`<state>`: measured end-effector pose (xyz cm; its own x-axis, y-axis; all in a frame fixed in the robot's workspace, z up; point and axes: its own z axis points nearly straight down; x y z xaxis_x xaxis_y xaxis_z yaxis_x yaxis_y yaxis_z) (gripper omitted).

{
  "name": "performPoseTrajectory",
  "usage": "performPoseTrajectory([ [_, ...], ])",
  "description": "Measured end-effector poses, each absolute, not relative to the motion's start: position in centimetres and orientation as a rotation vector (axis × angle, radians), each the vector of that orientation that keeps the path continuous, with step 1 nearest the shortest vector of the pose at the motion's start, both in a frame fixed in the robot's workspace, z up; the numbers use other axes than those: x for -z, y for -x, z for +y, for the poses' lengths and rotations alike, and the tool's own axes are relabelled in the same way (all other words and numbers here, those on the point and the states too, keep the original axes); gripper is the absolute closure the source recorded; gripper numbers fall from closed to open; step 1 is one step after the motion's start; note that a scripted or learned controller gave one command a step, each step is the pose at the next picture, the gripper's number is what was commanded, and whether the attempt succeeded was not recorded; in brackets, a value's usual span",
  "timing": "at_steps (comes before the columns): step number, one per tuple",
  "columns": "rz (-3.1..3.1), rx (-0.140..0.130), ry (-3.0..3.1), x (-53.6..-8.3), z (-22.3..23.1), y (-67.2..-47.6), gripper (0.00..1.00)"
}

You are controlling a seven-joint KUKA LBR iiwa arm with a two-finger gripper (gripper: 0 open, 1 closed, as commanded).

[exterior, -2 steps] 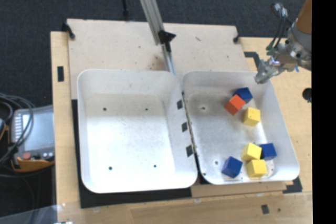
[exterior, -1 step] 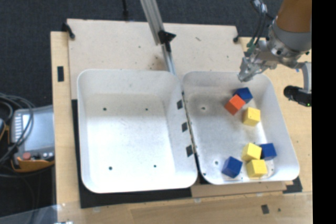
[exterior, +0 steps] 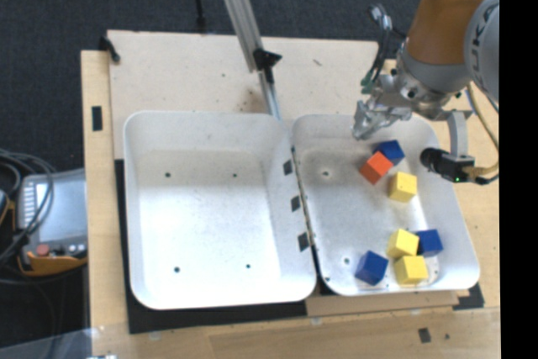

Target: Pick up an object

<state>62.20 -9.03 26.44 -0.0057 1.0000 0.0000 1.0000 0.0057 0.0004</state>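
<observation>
Hovering, gripper fingers' spread impossible to tell; just below them, orange cube: light, rigid, best pinched across flat sides.

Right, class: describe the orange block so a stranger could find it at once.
Start at the right-hand white bin, the one the grey arm reaches over. Near its far end, just below the pincer, sits the orange block, touching a blue block. It is the only orange block; the rest are blue or yellow.
</observation>
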Motion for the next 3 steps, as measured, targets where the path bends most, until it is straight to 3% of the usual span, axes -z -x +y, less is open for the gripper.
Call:
performPoseTrajectory([
  [1,2.229,-0.003,-2.213,-26.7,-3.9,-62.8,1.00],
  [2,2.231,0.000,-2.214,-25.5,1.9,-62.0,1.00],
  [3,2.229,-0.002,-2.213,-25.0,6.7,-63.0,1.00],
])
